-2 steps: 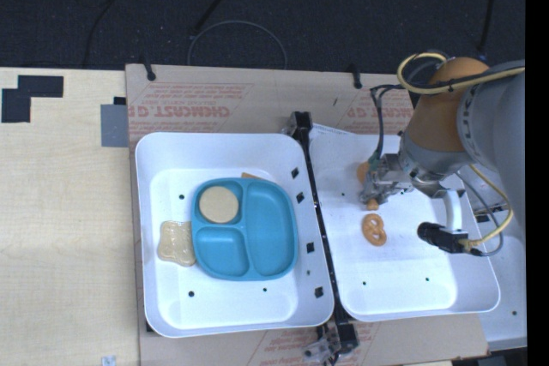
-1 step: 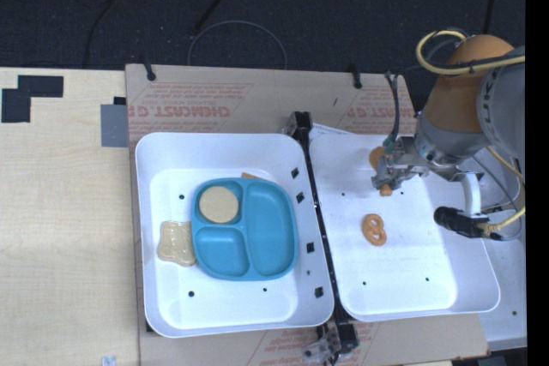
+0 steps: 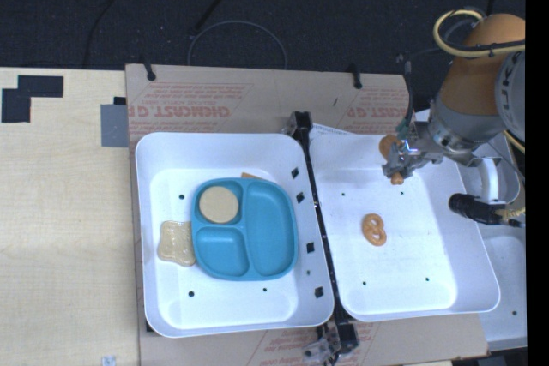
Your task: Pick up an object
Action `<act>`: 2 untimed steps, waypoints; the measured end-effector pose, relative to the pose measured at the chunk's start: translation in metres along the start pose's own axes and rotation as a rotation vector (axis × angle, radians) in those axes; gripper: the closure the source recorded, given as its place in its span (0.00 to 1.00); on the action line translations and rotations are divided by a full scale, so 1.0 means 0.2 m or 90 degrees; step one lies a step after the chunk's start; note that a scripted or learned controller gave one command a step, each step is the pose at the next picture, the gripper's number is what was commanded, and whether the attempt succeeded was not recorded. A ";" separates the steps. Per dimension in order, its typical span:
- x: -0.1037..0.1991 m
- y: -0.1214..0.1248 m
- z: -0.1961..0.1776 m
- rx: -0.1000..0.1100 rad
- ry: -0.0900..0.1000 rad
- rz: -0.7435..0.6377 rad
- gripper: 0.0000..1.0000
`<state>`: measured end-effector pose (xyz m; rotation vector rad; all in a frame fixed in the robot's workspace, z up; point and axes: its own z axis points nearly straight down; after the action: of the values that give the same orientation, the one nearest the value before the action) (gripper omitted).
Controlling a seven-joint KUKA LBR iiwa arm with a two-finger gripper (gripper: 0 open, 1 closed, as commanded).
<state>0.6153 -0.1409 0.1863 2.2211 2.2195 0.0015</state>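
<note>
Item 1: pretzel [image 3: 374,229], small, tan, lying flat on the floor of the right bin [image 3: 429,287], near its middle, apart from every wall. Likeliest candidate for the pick; untouched, nothing around it.

Item 2: pincer [image 3: 396,160], hanging over the far part of the right bin, beyond the pretzel and slightly to its right, well above the floor by the look of it. Small orange-brown bits visible at its tip; whether a held object or part of the tool, impossible to tell. Released or clenched: cannot tell at this size.

Item 3: arm [image 3: 467,99], grey with orange band, entering from the right, wrist bent downward over the bin's far right corner.

Step judged: approach, grasp not yet made. Next move calls for travel toward the near side until centred over the pretzel, then a straight descent.

Item 4: left bin [image 3: 163,287], holding 1 blue divided tray [image 3: 257,236] with 1 round cracker-like disc [image 3: 218,204] in a compartment; 1 pale toast piece [image 3: 176,243] touching the tray's left edge.

Item 5: table [image 3: 60,210], light wood, bearing both bins.
</note>
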 end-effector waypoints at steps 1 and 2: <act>-0.03 -0.01 -0.22 0.001 0.000 0.001 1.00; 0.20 -0.09 -0.21 0.004 0.001 -0.002 1.00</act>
<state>0.5980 -0.1004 0.2285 2.2216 2.2279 -0.0035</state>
